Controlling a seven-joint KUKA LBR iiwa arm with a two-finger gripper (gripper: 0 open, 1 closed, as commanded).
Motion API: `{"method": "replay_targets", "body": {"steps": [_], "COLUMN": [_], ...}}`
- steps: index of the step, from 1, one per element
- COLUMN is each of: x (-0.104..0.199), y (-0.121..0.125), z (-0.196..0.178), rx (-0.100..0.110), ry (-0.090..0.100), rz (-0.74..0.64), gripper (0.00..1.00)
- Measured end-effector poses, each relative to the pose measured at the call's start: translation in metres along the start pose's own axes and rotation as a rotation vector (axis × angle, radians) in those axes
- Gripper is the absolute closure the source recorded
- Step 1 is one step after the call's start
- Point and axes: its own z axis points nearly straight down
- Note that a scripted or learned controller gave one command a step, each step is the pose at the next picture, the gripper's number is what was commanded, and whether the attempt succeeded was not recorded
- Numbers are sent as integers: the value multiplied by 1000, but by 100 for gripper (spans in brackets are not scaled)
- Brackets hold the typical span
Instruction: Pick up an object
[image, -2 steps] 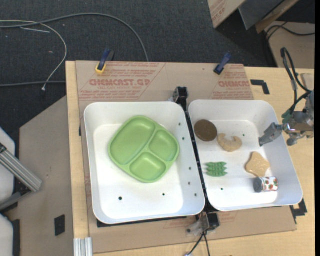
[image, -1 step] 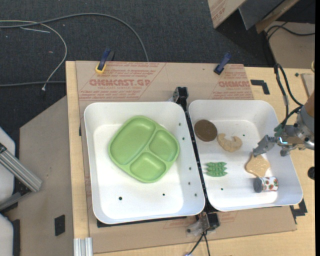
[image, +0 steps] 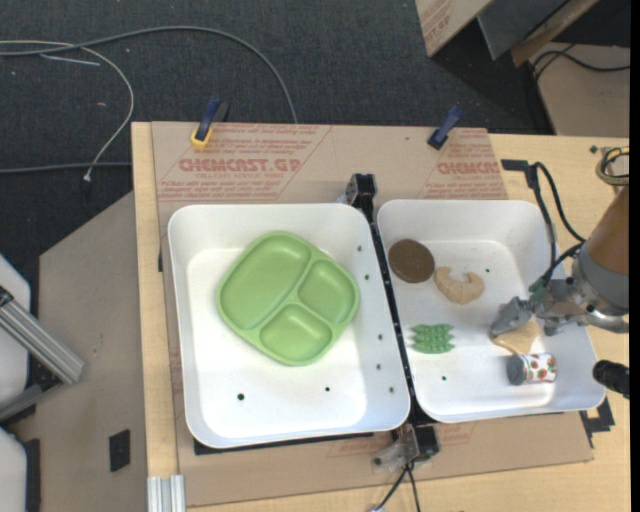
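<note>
The right bin (image: 470, 392) holds several small objects. A brown disc (image: 411, 260) lies at its far left, with a pale tan chunk (image: 459, 286) beside it. A green bumpy piece (image: 432, 338) lies near the bin's left wall. At the right side my gripper (image: 515, 322) hangs low, just above a tan wedge (image: 517, 344) and touching or nearly touching it. A small grey can with red dots (image: 532, 368) lies on its side just in front of the wedge. The arm (image: 610, 262) comes in over the bin's right rim.
The left bin (image: 205, 345) carries a green divided plate (image: 289, 297) near its middle. A black clamp (image: 361, 188) sits between the bins at the back, and a black cable (image: 540, 195) runs past the right bin's far corner.
</note>
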Motion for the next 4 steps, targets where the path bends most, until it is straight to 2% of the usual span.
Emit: {"method": "replay_targets", "body": {"steps": [1, 2, 4], "x": [0, -1, -9], "y": [1, 2, -7], "z": [52, 38, -57], "rx": [-5, -12, -12], "ry": [-2, -7, -6], "rz": [-1, 0, -2], "gripper": [0, 100, 100]}}
